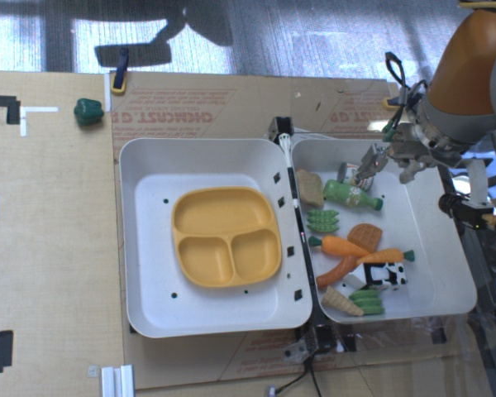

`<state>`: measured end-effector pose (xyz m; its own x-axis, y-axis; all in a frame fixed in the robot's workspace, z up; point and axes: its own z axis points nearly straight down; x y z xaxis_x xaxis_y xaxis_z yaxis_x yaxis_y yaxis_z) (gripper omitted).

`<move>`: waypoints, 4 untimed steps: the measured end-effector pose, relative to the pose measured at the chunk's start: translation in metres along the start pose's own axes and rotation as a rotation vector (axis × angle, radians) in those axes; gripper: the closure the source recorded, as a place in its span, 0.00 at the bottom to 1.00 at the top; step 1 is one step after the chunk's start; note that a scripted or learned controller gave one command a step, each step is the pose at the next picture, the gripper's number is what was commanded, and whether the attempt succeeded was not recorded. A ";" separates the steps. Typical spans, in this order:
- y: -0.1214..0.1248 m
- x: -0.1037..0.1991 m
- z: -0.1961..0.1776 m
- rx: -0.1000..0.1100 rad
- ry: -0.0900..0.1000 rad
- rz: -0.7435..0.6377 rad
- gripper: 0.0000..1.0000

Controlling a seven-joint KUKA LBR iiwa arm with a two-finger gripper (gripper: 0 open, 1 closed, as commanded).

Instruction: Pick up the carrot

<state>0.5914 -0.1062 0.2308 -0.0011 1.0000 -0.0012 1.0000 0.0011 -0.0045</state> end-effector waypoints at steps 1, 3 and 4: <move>-0.086 0.004 0.037 -0.001 0.001 0.019 0.00; -0.074 0.014 0.139 -0.005 0.001 0.080 0.00; -0.074 0.012 0.130 -0.005 0.000 0.085 1.00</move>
<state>0.5172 -0.0942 0.1006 0.0837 0.9965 -0.0009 0.9965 -0.0837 0.0008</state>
